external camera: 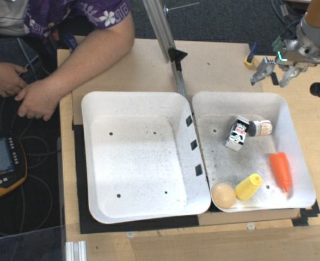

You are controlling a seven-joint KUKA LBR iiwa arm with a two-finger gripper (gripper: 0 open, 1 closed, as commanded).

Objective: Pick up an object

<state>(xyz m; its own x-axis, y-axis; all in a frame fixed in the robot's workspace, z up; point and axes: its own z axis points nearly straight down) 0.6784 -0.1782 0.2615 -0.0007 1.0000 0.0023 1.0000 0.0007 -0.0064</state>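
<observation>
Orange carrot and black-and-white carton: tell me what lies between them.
In the camera view, only bare speckled bin floor lies between the orange carrot and the black-and-white carton.

We see a person (pixel 67 15) in a purple flowered shirt at ten o'clock, forearm resting on the tan bench (pixel 220 64), hand (pixel 37 99) at the bench's nine o'clock edge. A handheld pendant (pixel 2 165) with a screen and orange rim lies at eight o'clock, cables trailing near it. A slanted aluminium post (pixel 160 26) rises toward twelve o'clock from between the bins. A black mat (pixel 138 222) shows under the bins at six o'clock.
</observation>
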